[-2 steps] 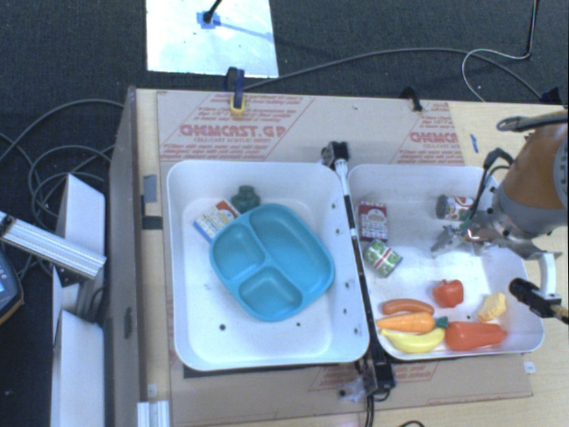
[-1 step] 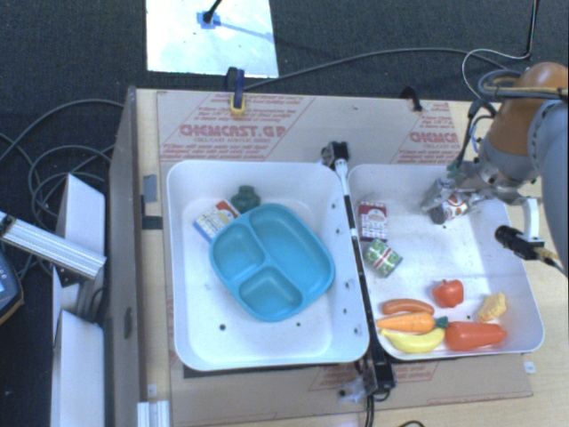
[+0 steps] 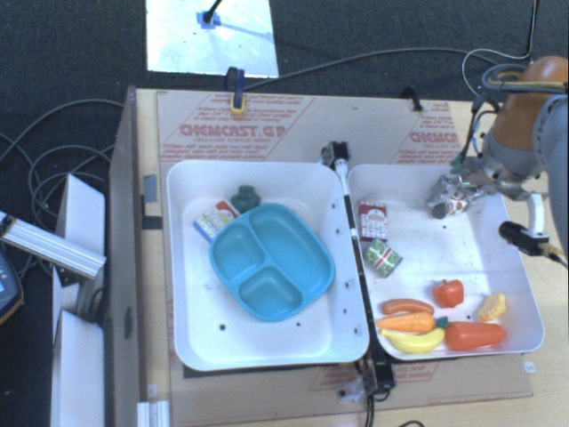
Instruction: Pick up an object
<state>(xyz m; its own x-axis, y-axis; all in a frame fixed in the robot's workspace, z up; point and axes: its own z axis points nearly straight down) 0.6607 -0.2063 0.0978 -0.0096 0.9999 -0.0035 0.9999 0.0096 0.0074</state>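
Hovering low in the right bin, the pincer grasps a small red-and-white object.

The scene is evenly and fairly brightly lit from above. The two white bins are nearly washed out, with soft, faint shadows along their walls. A shiny sheet at the top glares pale white-blue. The dark floor around the bench goes almost black and keeps little detail. The picture is slightly soft and grainy; small print on the board blurs. The arm at right looks a little smeared.
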